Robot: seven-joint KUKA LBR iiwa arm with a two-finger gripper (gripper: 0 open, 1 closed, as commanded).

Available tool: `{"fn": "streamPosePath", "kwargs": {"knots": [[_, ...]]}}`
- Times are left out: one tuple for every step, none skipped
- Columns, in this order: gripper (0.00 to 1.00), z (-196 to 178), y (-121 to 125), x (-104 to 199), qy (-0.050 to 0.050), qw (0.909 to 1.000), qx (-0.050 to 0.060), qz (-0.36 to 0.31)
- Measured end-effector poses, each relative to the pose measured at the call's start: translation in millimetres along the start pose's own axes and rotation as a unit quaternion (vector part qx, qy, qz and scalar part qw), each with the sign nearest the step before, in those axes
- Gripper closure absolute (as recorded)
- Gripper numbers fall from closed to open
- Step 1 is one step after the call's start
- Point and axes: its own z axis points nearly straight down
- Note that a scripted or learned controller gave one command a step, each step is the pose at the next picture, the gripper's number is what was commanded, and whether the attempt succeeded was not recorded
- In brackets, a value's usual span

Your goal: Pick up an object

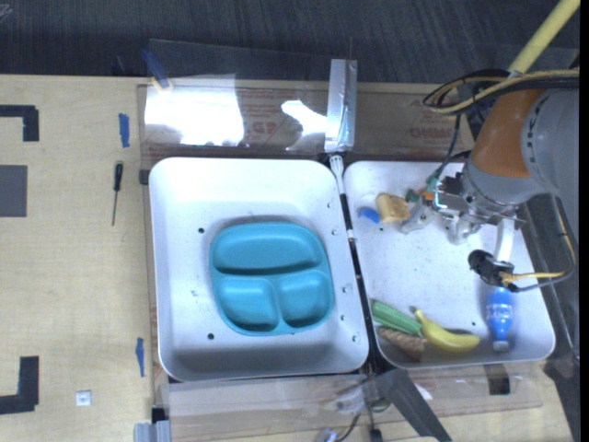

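My gripper point(480, 238) hangs over the upper right part of the right bin point(433, 274), open, with only white bin floor between its fingers point(457, 230). A tan lumpy object point(394, 208) with a small blue piece point(369, 215) beside it lies to the gripper's left, apart from it. A blue bottle point(500, 319) lies below the gripper near the bin's right wall. A yellow banana point(446, 335), a green vegetable point(394, 316) and a brown item point(403, 343) lie along the bin's front edge.
The left bin point(175, 274) holds a blue divided plate point(271, 276). A metal divider post point(340, 104) stands behind the bins. A screwdriver point(117, 187) lies on the bench at the left.
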Motion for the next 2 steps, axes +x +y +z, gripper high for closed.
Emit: {"fn": "streamPosePath", "kwargs": {"knots": [[0.00, 5, 41, 48, -0.003, 0.9995, 0.011, -0.030], [0.00, 7, 46, 38, 0.000, 0.9993, 0.010, -0.036]]}}
